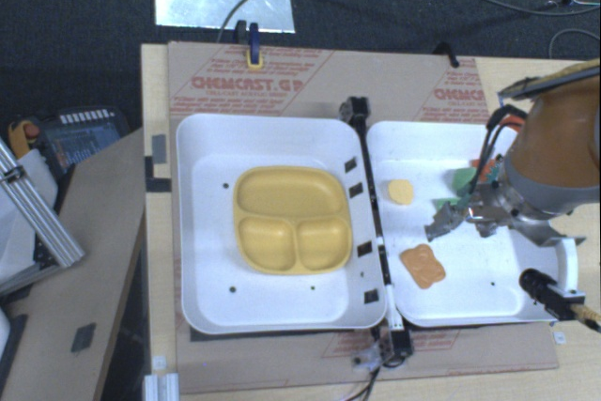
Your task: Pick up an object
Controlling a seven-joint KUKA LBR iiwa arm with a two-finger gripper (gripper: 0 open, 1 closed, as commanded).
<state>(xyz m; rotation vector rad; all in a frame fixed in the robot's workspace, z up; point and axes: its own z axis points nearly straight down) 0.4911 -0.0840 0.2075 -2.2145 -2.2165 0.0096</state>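
Observation:
In the right bin (441, 310) lie a small pale yellow round piece (401, 192) near the divider, an orange flat piece (423, 266) toward the front, and a green object (464, 179) partly hidden behind the arm. My gripper (441, 224) reaches in from the right and hangs over the middle of this bin. It sits between the green object and the orange piece, a little right of the yellow one. Nothing shows in its grasp.
The left bin (202, 202) holds a yellow divided plate (289, 219) in its middle. A black divider strip (368, 211) separates the two bins. The grey and orange arm (554, 155) covers the right side of the right bin.

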